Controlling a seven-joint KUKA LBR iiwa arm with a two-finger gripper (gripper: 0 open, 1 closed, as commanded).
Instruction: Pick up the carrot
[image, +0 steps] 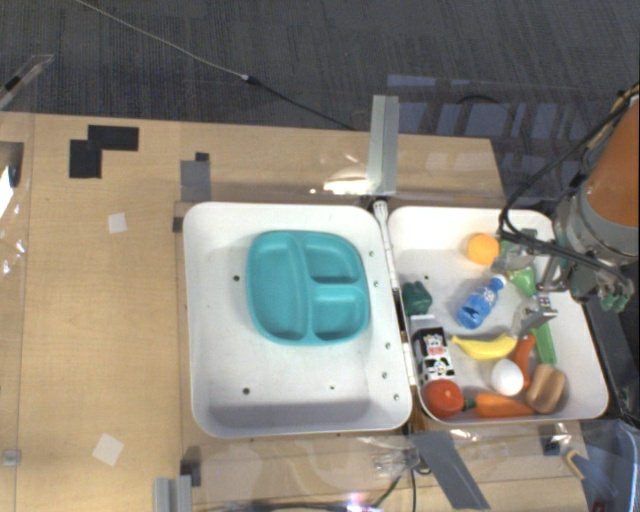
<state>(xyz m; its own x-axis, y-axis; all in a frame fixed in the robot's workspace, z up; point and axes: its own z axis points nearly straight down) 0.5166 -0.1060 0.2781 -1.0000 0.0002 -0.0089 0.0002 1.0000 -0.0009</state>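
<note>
The carrot (503, 406) is an orange tapered piece lying flat along the front wall of the right bin (440, 232), between a red tomato (444, 397) and a brown bun-like item (546, 387). My gripper (535, 316) hangs over the right side of that bin, above a yellow banana (485, 347) and a green vegetable (545, 343). It is well behind the carrot and apart from it. Nothing shows held in it.
The right bin also holds a white egg (507, 378), a blue bottle (480, 302), an orange (482, 248), a dark green block (415, 296) and a black-and-white box (430, 352). A teal divided plate (305, 285) lies in the left bin (215, 330).
</note>
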